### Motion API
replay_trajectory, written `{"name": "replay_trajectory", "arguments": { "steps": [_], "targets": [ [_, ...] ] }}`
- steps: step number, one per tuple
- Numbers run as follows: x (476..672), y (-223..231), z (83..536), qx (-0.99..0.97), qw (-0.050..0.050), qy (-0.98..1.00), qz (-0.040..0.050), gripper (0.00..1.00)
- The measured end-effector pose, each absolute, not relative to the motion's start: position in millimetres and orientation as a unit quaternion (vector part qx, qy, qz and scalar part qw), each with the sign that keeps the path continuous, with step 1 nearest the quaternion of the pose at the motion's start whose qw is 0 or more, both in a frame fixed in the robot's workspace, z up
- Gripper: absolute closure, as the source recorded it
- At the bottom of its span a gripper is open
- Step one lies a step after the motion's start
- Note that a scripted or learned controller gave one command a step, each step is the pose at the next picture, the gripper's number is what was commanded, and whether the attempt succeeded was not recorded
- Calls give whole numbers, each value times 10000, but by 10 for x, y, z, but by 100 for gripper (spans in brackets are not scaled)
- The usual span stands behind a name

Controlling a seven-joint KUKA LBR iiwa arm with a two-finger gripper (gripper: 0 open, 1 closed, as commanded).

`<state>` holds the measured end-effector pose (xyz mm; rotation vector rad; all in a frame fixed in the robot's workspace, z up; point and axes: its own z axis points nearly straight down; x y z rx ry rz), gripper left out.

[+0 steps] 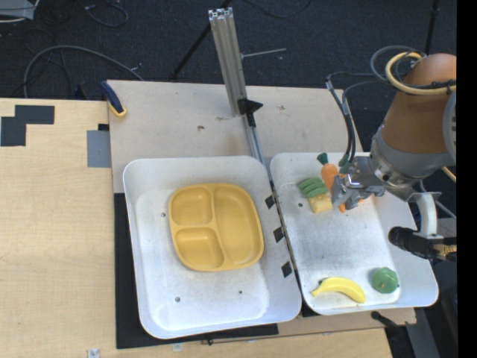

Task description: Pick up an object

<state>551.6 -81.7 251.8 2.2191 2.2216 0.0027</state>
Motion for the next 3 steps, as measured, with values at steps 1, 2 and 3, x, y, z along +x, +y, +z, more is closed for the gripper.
{"name": "replay_trajectory", "arguments": {
  "steps": [1, 2, 3],
  "targets": [
    [5407, -258, 2378, 7054, -25, 7088, -10, 100],
    [5164, 293, 2304, 7053, -30, 7089, -17, 100],
    [4985, 817, 2191, 7056, -28, 7086, -18, 100]
  ]
}}
